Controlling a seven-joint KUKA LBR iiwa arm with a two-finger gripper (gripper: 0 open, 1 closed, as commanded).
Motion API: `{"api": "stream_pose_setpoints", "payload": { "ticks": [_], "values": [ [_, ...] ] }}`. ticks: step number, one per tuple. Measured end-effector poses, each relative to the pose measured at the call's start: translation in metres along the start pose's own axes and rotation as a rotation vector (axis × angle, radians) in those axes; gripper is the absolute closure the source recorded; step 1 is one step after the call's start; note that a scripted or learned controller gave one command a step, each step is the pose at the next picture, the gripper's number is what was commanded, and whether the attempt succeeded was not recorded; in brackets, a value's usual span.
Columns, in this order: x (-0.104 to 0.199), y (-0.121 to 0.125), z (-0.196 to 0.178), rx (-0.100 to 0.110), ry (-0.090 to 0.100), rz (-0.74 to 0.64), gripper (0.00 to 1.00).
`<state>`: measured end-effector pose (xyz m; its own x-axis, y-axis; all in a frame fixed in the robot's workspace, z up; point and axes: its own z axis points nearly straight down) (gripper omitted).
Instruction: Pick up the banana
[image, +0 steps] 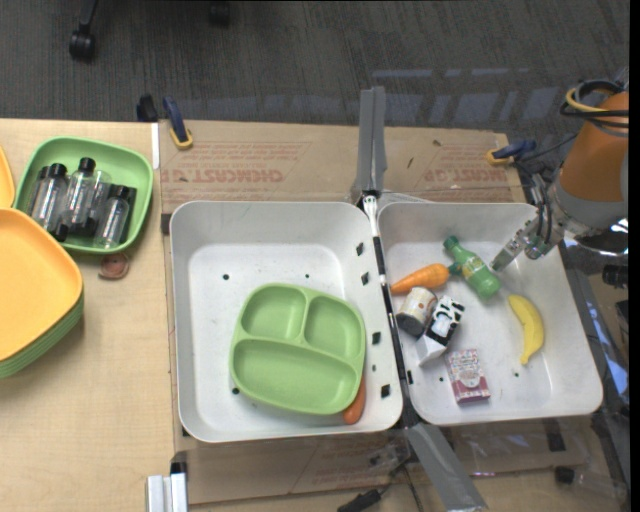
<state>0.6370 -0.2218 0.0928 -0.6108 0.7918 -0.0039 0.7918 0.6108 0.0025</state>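
A yellow banana (527, 325) lies in the right bin (580, 395), close to its right wall, with its length running front to back. My gripper (522, 245) hangs over the bin's back right part, below the orange band of the arm. It is up and slightly left of the banana, apart from it, and just right of a green bottle (472, 268). Nothing shows in the gripper.
Left of the banana the right bin holds a carrot (422, 277), a small can (414, 310), a black-and-white item (443, 322) and a red-and-white packet (466, 376). The left bin (200, 250) bears a green divided plate (298, 347). A green tray of bottles (85, 195) and orange plates (30, 290) sit far left.
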Motion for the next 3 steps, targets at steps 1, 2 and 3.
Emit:
{"api": "stream_pose_setpoints", "payload": {
  "ticks": [1, 2, 3],
  "values": [
    [0.006, -0.008, 0.0, 0.002, 0.002, -0.025, 1.0],
    [0.017, -0.014, 0.0, 0.002, 0.002, -0.06, 1.0],
    [-0.005, 0.008, 0.0, 0.0, 0.0, 0.055, 1.0]
  ]
}}
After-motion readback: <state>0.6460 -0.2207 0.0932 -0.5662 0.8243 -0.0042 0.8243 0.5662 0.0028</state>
